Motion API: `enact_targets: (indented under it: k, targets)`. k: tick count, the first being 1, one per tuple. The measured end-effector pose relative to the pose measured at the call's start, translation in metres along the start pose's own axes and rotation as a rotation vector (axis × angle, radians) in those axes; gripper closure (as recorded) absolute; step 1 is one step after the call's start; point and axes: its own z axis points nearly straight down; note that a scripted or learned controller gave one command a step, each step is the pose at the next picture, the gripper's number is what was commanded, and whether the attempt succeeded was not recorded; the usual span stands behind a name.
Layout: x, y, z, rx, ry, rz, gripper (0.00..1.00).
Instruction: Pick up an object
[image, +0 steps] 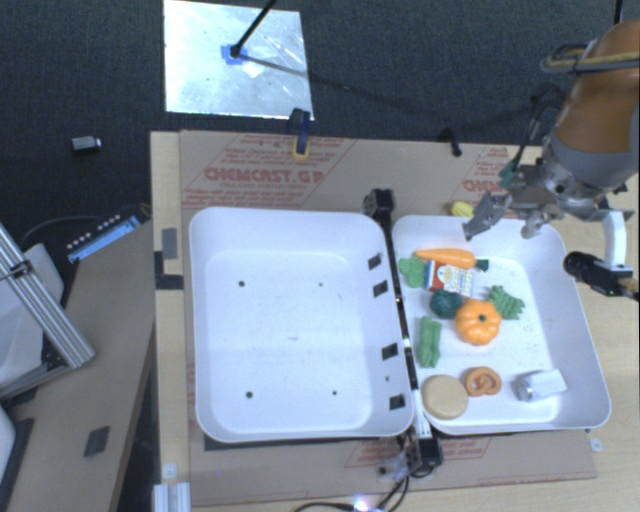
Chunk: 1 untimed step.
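- Hovering above the upper edge of the right bin (575, 330), the gripper (507, 217) is spreading its two fingers apart and clasping nothing.
- Just below the gripper, a carrot (446, 257) is lying crosswise near the top of the right bin.
- Under the carrot, a small carton (447, 277) is sitting against a dark green vegetable (446, 303).
- An orange pumpkin (478, 322) is resting near the middle of the right bin, with a green leafy piece (505, 301) touching its upper right.
- A green pod (429, 341) is lying left of the pumpkin.
- Along the lower part of the right bin, a round bun (445, 396), a pretzel (483, 381) and a silver can (538, 384) are sitting in a row.
- The left bin (290, 320) is lying beside the right bin.
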Motion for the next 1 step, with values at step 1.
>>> enact_targets:
  k: [1]
  targets:
    - [0.0404, 0.0179, 0.0882, 0.007, 0.002, -0.004, 0.00]
